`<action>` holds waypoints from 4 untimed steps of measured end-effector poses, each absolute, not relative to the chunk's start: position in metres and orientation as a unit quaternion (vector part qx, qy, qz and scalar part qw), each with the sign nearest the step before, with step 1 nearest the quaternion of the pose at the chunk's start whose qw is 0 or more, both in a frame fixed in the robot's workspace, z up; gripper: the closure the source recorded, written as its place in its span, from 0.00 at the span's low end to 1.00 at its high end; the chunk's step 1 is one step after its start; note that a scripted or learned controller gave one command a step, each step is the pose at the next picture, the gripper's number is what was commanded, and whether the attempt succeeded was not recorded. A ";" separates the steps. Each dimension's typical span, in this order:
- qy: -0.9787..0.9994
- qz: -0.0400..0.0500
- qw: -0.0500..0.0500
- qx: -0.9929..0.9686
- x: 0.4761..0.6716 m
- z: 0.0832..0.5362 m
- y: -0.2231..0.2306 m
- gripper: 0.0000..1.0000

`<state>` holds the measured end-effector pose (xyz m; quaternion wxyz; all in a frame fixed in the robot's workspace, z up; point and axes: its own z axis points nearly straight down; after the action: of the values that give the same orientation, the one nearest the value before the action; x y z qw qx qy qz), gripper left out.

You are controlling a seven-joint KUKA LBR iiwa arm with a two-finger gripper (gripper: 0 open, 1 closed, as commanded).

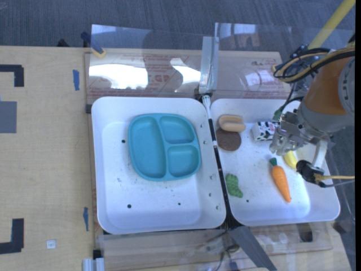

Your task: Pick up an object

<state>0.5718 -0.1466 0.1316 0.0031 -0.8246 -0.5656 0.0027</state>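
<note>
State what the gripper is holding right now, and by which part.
It cannot be told. The gripper hangs low over the right bin, by the yellow object and the carrot, but no object is visibly between its fingertips.

Divided plate (164, 147) in left bin (107, 168); carrot (280, 182), greens (233, 186) in right bin (324, 205)
</note>
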 end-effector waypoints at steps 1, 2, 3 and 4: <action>-0.566 0.002 0.003 -0.825 0.572 0.132 -0.146 0.00; -0.640 -0.002 -0.001 -0.768 0.516 0.087 -0.160 0.00; -0.639 -0.002 -0.002 -0.769 0.516 0.097 -0.161 1.00; -0.605 -0.002 -0.001 -0.796 0.580 0.201 -0.117 1.00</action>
<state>0.5803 -0.1175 0.2013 -0.0008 -0.7964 -0.6048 -0.0018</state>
